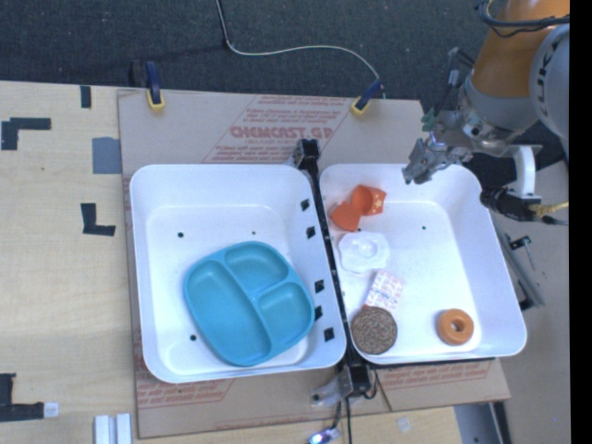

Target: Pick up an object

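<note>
In the right bin (pixel 481 276), bare floor is seen from 12 to 4 o'clock. The 9 o'clock side is crowded by an orange cup (pixel 359 205), a white lid (pixel 362 251), a patterned packet (pixel 384 291) and a brown disc (pixel 374 330). A doughnut (pixel 455 326) lies at 5 o'clock. The left bin (pixel 162 202) is blocked toward 5 o'clock by a blue tray (pixel 248 300).

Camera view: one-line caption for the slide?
Gripper above right bin rim; blue tray in left bin; donut near right bin's front.
</note>
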Controlling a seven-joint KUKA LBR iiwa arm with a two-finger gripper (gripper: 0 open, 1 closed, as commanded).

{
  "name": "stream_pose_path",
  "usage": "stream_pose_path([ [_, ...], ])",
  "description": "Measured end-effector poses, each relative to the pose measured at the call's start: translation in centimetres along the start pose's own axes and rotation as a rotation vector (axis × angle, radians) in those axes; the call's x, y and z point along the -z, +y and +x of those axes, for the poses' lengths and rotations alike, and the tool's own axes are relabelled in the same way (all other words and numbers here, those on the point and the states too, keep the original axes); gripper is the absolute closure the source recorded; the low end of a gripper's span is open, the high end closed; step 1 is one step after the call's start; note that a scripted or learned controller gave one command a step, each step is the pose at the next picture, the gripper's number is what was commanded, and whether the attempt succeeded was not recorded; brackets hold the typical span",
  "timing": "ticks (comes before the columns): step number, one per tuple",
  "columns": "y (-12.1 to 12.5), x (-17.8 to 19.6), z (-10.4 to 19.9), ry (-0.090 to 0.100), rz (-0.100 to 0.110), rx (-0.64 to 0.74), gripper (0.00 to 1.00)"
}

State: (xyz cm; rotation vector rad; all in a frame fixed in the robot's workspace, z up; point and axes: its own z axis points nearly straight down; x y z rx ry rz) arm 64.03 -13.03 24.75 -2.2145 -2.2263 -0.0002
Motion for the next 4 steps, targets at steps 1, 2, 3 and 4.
stream_pose_path([
  [1, -0.9, -1.1, 5.6, 0.001, 0.002, 0.001, 1.0],
  [2, -0.7, -2.3, 10.6, 0.0, 0.002, 0.001, 1.0],
  [3, -1.0, -2.8, 17.0, 0.001, 0.002, 0.002, 1.0],
  [4, -0.7, -1.8, 22.2, 0.0, 0.0, 0.002, 1.0],
])
